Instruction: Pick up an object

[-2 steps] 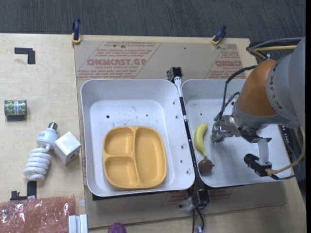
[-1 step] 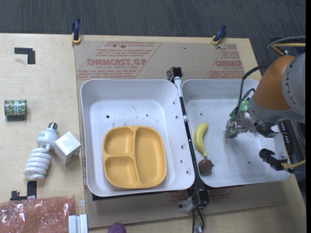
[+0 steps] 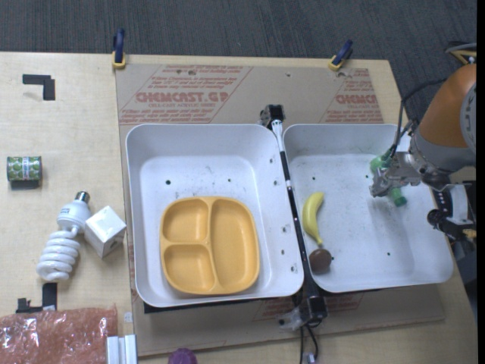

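Wooden bench (image 3: 61, 127), probably grey carpet (image 3: 227, 10)

Glossy white plastic bins (image 3: 204, 139), matt yellow plastic tray (image 3: 210, 245), seemingly cardboard underlay (image 3: 189, 89), wooden bench (image 3: 61, 142)

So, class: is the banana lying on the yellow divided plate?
No, the banana lies on the floor of the right bin near its left wall, while the yellow divided plate sits in the left bin.

Left bin (image 3: 144, 203) holds a divided plate (image 3: 210, 244). Right bin (image 3: 424, 268) holds a banana (image 3: 313, 214) by its left wall, gripper (image 3: 384, 186) toward its right side. Light bulb (image 3: 61, 237) lies left of both bins.
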Controlling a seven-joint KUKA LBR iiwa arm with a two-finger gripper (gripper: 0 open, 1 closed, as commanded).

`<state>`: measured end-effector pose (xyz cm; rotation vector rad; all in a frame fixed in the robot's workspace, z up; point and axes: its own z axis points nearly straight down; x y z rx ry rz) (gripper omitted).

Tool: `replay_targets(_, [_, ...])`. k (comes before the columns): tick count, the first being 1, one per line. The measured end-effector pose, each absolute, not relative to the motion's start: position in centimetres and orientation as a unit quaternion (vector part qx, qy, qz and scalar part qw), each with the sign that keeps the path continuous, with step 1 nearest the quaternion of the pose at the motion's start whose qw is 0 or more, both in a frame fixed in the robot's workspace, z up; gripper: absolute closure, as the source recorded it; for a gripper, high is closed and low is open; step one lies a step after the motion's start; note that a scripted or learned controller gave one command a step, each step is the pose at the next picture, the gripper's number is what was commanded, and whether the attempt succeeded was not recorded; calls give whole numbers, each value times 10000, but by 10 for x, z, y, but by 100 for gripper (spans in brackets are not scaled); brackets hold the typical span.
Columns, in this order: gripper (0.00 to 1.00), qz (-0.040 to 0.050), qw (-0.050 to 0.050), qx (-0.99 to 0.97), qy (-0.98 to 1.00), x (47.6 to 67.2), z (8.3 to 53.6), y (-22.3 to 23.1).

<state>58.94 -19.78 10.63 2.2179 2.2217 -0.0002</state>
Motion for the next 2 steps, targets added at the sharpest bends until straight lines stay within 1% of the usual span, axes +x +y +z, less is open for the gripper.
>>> replay_targets(1, [100,5,-36,7054,7088,656,109,-219])
replay_targets(2, [0,36,-114,7044,7097,657,109,-213])
